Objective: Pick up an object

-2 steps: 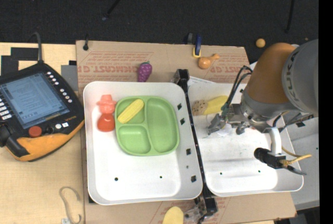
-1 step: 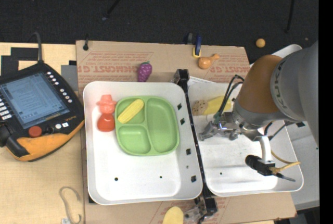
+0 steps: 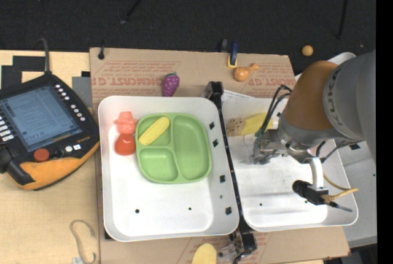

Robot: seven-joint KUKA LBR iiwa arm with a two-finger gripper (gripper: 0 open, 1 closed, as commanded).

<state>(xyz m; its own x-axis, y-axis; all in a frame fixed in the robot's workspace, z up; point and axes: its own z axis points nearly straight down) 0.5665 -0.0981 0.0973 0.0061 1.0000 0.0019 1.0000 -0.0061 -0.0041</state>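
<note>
The arm (image 3: 325, 103) reaches into the right bin (image 3: 276, 210), its gripper (image 3: 263, 151) low near the bin's left wall. Whether it grips anything, I cannot tell. A yellow object (image 3: 252, 124) lies in that bin's far left corner, just beside the gripper. The left bin (image 3: 159, 213) holds a green tray (image 3: 184, 158) with corn (image 3: 153, 129), and a red figure (image 3: 125, 132) by its left edge.

You see 1 thick grey arm (image 3: 353, 94) with a rounded orange band (image 3: 310, 100) above its wrist. Black cables (image 3: 273, 106) loop beside it, running down to the dark metal claw (image 3: 263, 151).
</note>
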